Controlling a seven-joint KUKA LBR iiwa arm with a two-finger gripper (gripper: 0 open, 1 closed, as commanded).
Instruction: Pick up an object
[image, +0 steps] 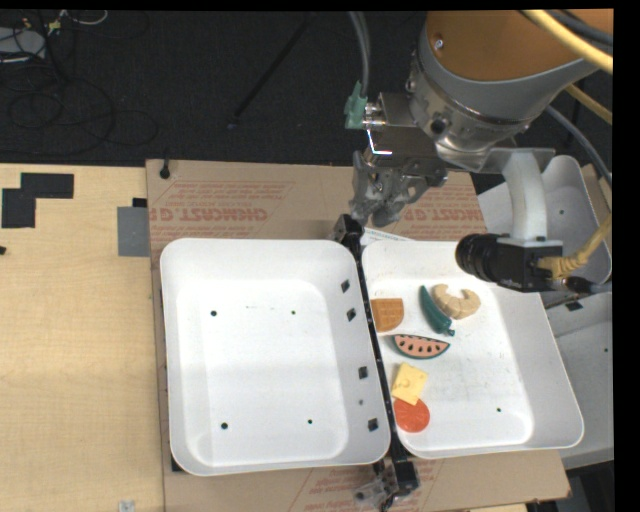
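Observation:
The right bin (520, 420) holds several small toy food pieces: a brown toast square (387, 313), a watermelon slice (420, 346), a yellow cheese piece (408, 383), a red-orange disc (411, 415), a teal curved piece (435, 309) and a tan cashew-shaped piece (457, 300). My gripper (378, 208) hangs above the far edge of the bins, near the divider, well behind the pieces. I see nothing between its fingers.
The left bin (200, 420) lies beside the right one, with a black clip-lined divider (362, 340) between them. Brown cardboard (250, 205) lies under both bins. The arm's grey and orange body (490, 60) looms over the far right.

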